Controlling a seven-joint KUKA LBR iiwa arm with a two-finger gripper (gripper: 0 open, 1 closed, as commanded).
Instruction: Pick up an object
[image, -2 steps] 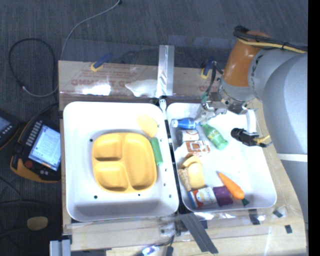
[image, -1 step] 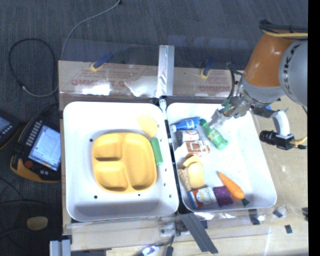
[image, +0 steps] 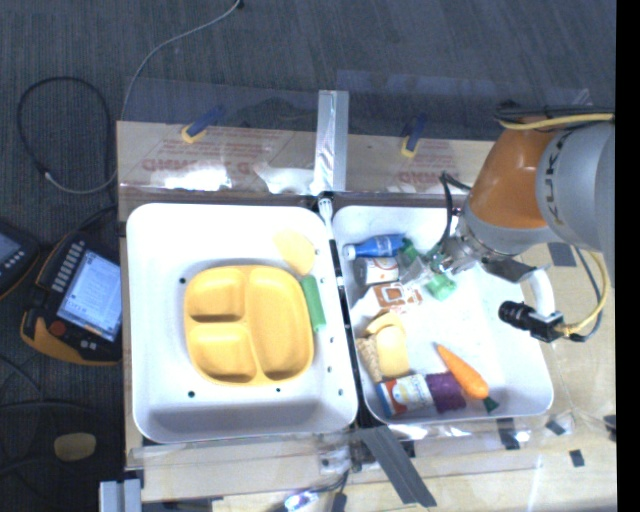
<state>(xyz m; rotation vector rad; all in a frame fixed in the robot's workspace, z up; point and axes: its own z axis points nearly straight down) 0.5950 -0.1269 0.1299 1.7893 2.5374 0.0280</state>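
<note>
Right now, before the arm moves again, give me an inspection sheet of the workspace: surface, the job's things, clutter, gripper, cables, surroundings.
Surface: bench with left bin and right bin side by side.
Job's things: right bin holds a blue bottle, carrot, purple bottle, yellow lump and small cartons.
Clutter: left bin holds a yellow tray, green stick and pale disc.
Gripper: gripper low in the right bin by a green item; grip cannot be judged.
Cables: black cable looped on the floor at left; cable along the arm.
Surroundings: carpet, handheld pendant at left.
</note>
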